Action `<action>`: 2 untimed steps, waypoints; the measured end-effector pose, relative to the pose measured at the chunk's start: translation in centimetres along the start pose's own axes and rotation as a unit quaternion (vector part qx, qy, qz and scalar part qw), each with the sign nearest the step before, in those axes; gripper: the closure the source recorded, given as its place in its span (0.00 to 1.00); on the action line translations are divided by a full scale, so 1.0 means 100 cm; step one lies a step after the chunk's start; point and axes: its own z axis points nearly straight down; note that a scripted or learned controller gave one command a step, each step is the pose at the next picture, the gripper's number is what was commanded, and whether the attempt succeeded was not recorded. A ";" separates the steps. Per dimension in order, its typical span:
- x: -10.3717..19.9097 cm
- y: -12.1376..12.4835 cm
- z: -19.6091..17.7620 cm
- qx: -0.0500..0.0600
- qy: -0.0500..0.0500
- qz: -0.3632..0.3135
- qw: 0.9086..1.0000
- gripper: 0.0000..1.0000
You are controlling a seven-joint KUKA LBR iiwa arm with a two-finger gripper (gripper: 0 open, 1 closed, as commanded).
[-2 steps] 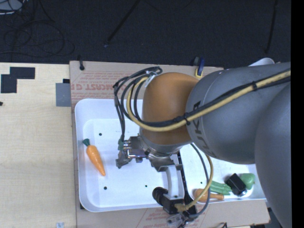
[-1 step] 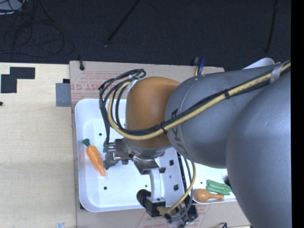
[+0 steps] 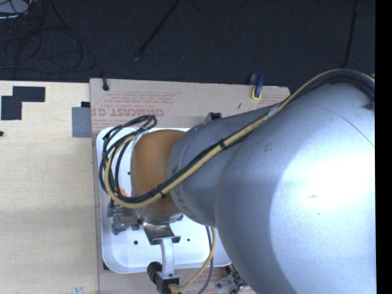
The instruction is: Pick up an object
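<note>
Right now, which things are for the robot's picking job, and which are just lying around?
For the job:
arm
white bin

Just lying around:
cardboard sheet
blue clip
black cables

The arm (image 3: pixel 294 188) is lying across most of the white bin (image 3: pixel 125 257), so which object is lying in it cannot be told. The bin's bare strip of floor is showing just two tiny dark marks (image 3: pixel 136 242). Some small greyish shapes (image 3: pixel 229 282) are peeking out at the bin's lower right corner, too blurred to name.
</note>
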 end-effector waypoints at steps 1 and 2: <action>-0.002 0.031 -0.132 -0.010 0.004 0.001 1.000 0.00; -0.001 0.002 -0.034 0.001 -0.001 0.000 1.000 0.00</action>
